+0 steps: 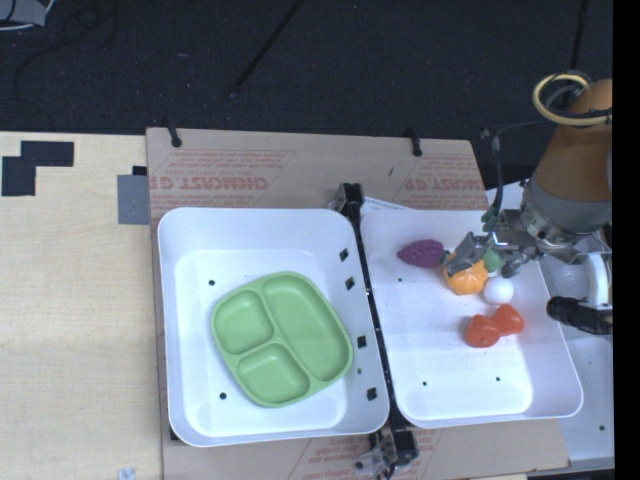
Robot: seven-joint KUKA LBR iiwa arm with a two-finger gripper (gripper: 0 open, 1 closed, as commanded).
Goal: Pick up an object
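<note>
Camera view looks down on two white bins side by side. The left bin (190,258) has a green plate with three sections (281,338) lying flat in it. The right bin (450,388) has the small toys: a purple one (422,254) near the far side, an orange-yellow one (466,279) just to its right, a little white ball (498,291) touching that, and two red pieces (492,326) a bit nearer.

The job is to pick up a toy, and it looks like it is only part way. The gripper (478,255) is down in the right bin, right on top of the orange-yellow toy. That toy seems to be the one it is going for. All the toys look like they are resting on the bin floor, so nothing seems lifted yet. Grabbing and lifting are left to do.

The grey arm (570,183) comes in from the right and leans down and left over the bin's right edge, with its orange band up high. The gripper end is small and crowded with the toy, so I cannot tell how wide it is set or if it has hold of anything.
</note>
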